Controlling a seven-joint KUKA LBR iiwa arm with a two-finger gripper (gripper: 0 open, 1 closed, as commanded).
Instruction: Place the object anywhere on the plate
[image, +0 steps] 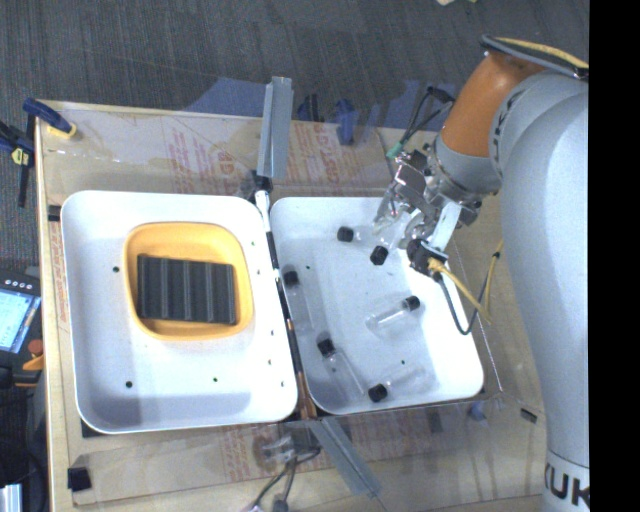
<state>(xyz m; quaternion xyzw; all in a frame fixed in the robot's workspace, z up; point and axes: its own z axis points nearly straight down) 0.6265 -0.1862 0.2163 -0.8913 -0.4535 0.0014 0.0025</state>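
Note:
A yellow plate (186, 237) lies in the left white bin (90, 330) with a dark grey ribbed block (188, 289) on it. The right white bin (455, 365) holds several clear vials with black caps: one (392, 314) near the middle, one (337, 361) and one (395, 385) toward the front. My gripper (402, 226) hangs over the back of the right bin. A black-capped vial (379, 255) sits right under it, and another black cap (345, 235) lies just to its left. I cannot see whether anything is held.
A small black cap (290, 275) rests by the right bin's left wall. A grey rail (272, 130) stands behind the seam between the bins. A yellow cable (462, 292) loops down from the wrist over the right bin's right edge.

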